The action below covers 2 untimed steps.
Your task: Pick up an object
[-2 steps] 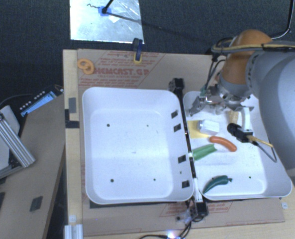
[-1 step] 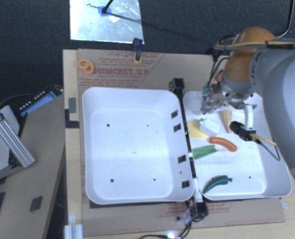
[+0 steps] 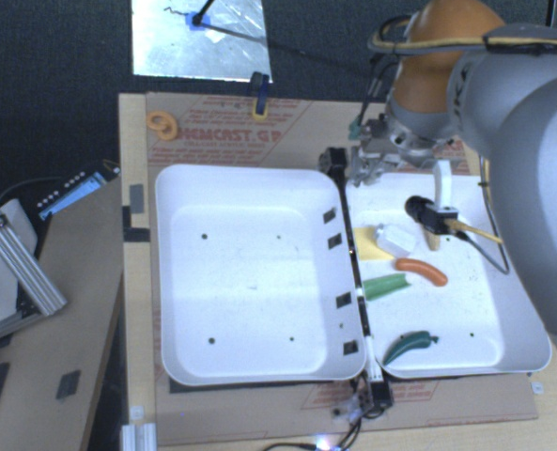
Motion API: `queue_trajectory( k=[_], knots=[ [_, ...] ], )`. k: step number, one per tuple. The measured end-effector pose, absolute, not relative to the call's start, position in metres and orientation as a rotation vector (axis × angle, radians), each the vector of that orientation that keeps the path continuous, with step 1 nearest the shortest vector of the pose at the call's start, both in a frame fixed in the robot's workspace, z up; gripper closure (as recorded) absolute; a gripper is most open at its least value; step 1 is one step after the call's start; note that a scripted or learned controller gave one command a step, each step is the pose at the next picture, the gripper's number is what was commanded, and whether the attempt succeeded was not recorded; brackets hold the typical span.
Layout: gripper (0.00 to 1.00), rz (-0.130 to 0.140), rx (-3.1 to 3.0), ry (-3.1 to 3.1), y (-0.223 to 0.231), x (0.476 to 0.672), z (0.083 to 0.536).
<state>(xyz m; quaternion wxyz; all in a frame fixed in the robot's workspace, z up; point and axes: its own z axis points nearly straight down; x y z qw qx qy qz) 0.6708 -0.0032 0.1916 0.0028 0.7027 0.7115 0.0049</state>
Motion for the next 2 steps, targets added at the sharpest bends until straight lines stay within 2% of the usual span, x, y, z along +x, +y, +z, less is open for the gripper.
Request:
queue_trajectory(
  k=[1, 2],
  knots=[
    [1.00, 0.024, 2.201, 2.228, 0.058, 0.671, 0.327],
    [1.00, 0.016, 2.205, 2.233, 0.129, 0.669, 0.385]
  ],
)
